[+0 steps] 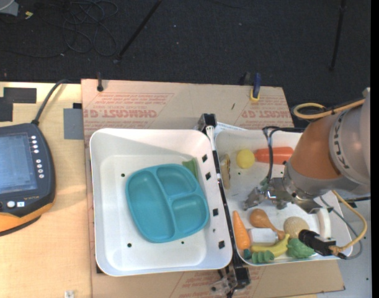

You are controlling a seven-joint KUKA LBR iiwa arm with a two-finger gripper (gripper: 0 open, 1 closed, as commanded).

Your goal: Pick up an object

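My gripper [263,198] hangs low over the middle of the right bin [329,258], open, with nothing between its fingers. Just below it lies a brown drumstick-shaped toy [263,218]. A yellow ball [245,159] and an orange-red piece [271,155] lie toward the bin's back. An orange carrot [240,230] lies along the left wall. At the front are a beige round piece [294,226], a yellow banana [273,248] and a green leafy toy [300,248]. The arm hides part of the bin's right side.
The left bin [108,166] holds a teal divided plate [166,202] with a green piece [190,166] behind its back right edge. A thin tan stick [225,169] lies by the right bin's left wall. A tablet-like pendant [15,166] sits on the bench at far left.
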